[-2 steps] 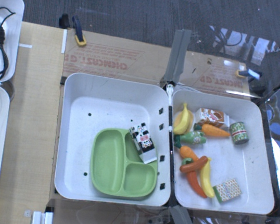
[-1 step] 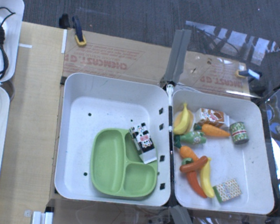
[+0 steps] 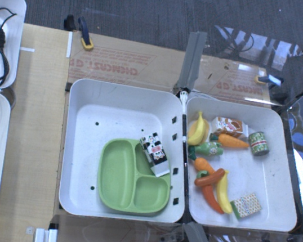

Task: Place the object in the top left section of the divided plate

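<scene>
Where compartments meet, milk carton [image 3: 154, 153], green divided plate [image 3: 131, 178]

A green divided plate [image 3: 131, 180] sits in the left bin [image 3: 75, 134], toward five o'clock. A cow-print milk carton [image 3: 154, 153] lies tilted across the plate's one o'clock rim. The right bin [image 3: 281, 166] holds bananas [image 3: 197, 129], carrots [image 3: 232, 141], a can [image 3: 258, 143] and small boxes [image 3: 246, 205].
</scene>
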`<state>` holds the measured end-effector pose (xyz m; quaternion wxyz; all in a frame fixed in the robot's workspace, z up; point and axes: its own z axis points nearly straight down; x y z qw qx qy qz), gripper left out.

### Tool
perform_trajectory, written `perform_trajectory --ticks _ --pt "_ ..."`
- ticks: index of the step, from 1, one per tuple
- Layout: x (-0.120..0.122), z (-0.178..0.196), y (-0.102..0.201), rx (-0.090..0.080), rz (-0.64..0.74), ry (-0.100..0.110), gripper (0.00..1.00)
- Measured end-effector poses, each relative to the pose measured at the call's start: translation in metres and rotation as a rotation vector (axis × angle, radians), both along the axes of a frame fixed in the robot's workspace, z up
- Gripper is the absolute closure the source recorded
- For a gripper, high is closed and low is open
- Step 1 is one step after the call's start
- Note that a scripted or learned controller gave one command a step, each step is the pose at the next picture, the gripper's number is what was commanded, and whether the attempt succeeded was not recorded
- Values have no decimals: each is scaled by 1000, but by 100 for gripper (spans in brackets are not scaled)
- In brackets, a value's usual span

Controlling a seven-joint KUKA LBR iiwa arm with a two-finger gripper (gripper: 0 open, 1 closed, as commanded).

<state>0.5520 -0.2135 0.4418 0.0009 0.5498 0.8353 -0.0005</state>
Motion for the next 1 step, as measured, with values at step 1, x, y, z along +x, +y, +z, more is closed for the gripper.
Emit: perform_trajectory --ticks 1 --pt "22 -48 -8 1 110 2 0"
